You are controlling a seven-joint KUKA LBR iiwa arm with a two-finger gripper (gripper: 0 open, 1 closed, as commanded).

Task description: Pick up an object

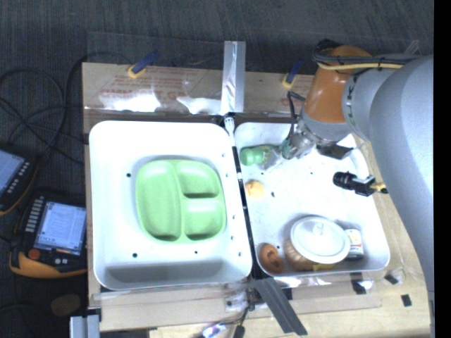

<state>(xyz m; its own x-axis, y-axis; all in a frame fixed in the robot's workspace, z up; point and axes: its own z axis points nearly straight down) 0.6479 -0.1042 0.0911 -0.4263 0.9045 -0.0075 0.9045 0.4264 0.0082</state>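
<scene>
My gripper [289,148] is low in the far part of the right bin [377,259], reaching in from the right under the orange wrist band. Its tip sits right beside a small green object [252,155] in that bin's far left corner, touching it or nearly so. Nearer the front, a small yellow-orange piece [254,187] lies by the left wall. A white round container [318,237] stands at the front, with a brown item [269,257] on its left and a small box [354,243] on its right.
A green divided plate [182,198] lies in the middle of the left bin [113,259]. A metal post [233,76] rises behind the wall between the two bins. A stretch of bare white floor lies in the middle of the right bin.
</scene>
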